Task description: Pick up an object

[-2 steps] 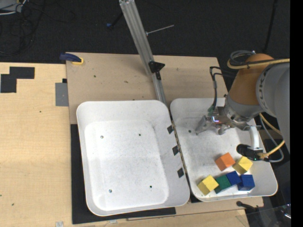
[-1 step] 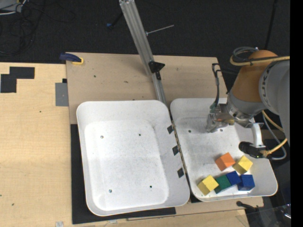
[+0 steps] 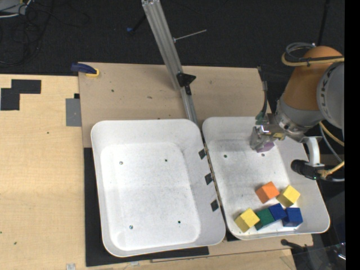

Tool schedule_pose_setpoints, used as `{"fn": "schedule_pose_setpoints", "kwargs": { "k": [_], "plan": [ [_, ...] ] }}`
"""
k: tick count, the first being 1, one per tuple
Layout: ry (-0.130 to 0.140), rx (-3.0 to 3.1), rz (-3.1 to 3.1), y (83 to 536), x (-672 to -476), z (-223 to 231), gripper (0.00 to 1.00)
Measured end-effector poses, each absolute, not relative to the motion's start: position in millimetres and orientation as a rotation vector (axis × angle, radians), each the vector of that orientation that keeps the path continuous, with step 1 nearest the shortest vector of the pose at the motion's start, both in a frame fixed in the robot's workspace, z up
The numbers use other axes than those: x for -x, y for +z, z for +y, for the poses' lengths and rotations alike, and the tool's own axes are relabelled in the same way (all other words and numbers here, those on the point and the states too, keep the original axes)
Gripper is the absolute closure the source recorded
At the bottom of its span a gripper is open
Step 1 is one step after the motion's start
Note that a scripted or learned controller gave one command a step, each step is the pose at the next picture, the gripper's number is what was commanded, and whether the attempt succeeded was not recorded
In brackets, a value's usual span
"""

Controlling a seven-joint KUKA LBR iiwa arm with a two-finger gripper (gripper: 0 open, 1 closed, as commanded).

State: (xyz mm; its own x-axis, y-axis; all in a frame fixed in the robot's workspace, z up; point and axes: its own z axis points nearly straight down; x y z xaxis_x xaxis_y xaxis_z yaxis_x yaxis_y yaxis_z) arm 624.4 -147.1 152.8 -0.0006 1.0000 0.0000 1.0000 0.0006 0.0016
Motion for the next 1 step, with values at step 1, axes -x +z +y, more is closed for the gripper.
{"fn": "schedule_pose_setpoints", "kwargs": {
  "k": [1],
  "plan": [
    [0.003,-2.218,2.221,202.1,-633.3,-143.0,1.0]
  ]
}}
